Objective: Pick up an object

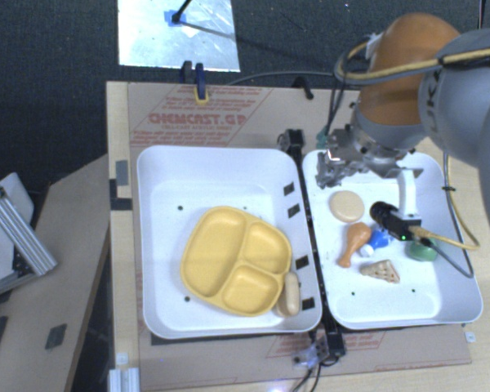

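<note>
fingers (336, 170) blurred against bin (457, 300)

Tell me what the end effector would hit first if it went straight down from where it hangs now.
Most likely the bare floor of the right bin near its back-left corner. The end effector hangs just behind the round cookie, so it may clip that, but depth is hard to judge from this slanted view.

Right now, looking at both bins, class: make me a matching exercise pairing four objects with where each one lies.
Things:
1. yellow tray
2. drumstick
3. round cookie
4. bread roll

Places:
A. right bin, just below the gripper
B. left bin, against the tray's lower right edge
C. middle of the left bin
D. right bin, below the cookie

Pairs: 1-C, 2-D, 3-A, 4-B
</note>
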